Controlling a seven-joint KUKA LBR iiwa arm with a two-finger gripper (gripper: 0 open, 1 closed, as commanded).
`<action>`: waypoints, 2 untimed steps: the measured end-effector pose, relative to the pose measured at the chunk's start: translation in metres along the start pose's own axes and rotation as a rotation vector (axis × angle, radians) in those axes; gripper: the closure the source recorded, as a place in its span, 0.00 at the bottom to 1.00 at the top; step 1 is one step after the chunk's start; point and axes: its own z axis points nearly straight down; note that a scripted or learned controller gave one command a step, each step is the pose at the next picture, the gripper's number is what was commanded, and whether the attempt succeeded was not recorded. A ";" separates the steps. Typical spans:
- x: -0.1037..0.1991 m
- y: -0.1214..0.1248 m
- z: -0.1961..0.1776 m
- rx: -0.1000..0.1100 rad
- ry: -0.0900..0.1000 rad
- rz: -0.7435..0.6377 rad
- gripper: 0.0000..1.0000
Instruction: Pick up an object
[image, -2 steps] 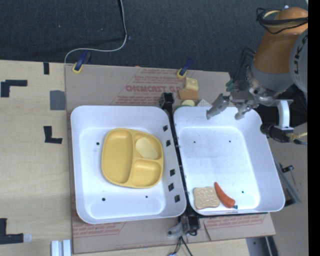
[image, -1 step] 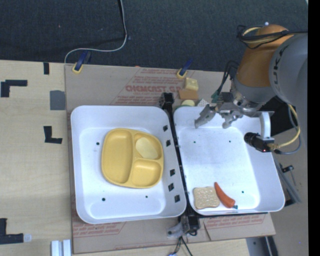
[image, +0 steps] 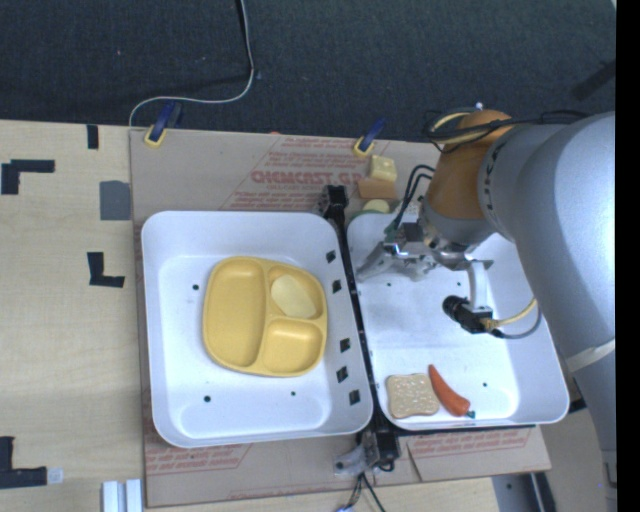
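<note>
My gripper (image: 396, 262) hangs over the far left part of the right bin (image: 520, 400), close to the divider between the bins. Its fingers look spread open, with nothing between them. A slice of toast (image: 412, 395) lies at the near edge of the right bin, and an orange-red carrot (image: 449, 390) lies just to its right. Both are well in front of the gripper and apart from it. The grey arm with its orange band (image: 465, 180) comes in from the right and hides the far right part of that bin.
A yellow divided tray (image: 232, 315) lies in the left bin (image: 170, 400), with a pale round piece (image: 295, 295) in its upper right compartment. Beyond the bins, a tan block (image: 380, 177) and a small pale object (image: 375, 207) rest on the cardboard. A black hose end (image: 468, 314) hangs beside the wrist.
</note>
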 end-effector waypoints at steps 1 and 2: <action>-0.001 0.029 -0.006 0.006 -0.001 -0.001 0.00; 0.000 0.028 -0.016 0.001 0.000 0.002 1.00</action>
